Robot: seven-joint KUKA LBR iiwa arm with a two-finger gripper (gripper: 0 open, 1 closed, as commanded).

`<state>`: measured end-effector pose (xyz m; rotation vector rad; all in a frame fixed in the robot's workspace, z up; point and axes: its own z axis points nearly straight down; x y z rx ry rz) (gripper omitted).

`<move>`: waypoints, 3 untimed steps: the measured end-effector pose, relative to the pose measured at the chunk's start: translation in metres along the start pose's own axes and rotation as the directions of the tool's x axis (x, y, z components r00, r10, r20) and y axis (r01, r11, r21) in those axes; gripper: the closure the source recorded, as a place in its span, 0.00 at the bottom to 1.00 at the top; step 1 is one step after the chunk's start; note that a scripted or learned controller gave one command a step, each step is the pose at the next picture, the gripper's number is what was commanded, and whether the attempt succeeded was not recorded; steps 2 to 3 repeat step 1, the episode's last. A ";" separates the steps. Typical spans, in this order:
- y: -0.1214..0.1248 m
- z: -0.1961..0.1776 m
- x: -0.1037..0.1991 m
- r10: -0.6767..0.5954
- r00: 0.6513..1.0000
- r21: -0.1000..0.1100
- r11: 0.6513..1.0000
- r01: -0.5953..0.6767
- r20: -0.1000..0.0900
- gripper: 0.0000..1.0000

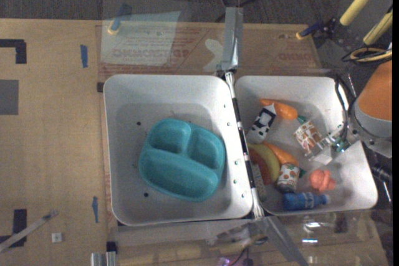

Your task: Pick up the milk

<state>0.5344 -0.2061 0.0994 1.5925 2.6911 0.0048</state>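
- Milk [262, 123]: a cow-patterned carton lying tilted at the left of the right bin [358, 193], just beside the divider and touching a carrot [282, 110].
- Tool [333, 143]: low at the bin's right side, beside a patterned carton [308, 136]; whether it is wide or narrow cannot be told. It sits well apart from the milk, so no grasp looks begun.
- Right bin also holds a banana [268, 159], a can [288, 177], a bottle [303, 200] and an orange toy [322, 180].
- Left bin [121, 152]: holds one teal tray [182, 159].
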 end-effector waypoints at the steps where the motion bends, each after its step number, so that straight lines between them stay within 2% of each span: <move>1: -0.005 -0.088 0.037 0.224 0.975 0.010 0.975 -0.224 -0.006 1.00; 3: -0.005 -0.088 0.037 0.224 0.975 0.010 0.975 -0.224 -0.006 1.00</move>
